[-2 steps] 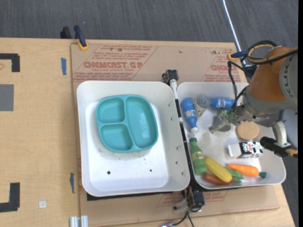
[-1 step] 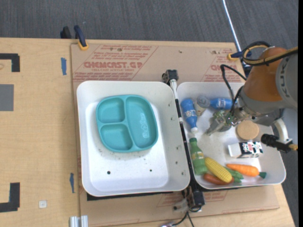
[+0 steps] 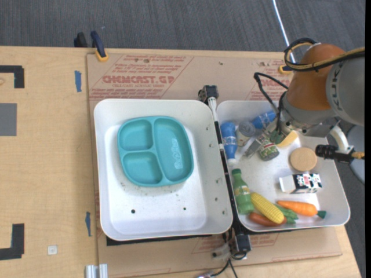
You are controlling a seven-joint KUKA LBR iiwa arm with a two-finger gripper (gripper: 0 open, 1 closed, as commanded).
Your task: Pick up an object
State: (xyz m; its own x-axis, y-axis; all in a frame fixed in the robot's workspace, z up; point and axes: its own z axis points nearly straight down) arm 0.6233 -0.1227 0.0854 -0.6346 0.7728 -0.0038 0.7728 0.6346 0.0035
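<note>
Toys fill the right bin (image 3: 342,213) under the gripper (image 3: 271,139), can't tell its grip; 2 bins on cardboard-topped bench (image 3: 46,167), grey carpet (image 3: 174,10) behind.

Robot lab, cardboard-topped bench (image 3: 46,155) (2 bins (image 3: 110,172))

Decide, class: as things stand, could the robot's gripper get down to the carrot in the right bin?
Probably yes. The carrot lies uncovered near the right bin's front wall, nothing on top of it. The gripper is further back in the same bin. The corn cob lies close beside it, and a milk carton just behind, so space is tight.
</note>
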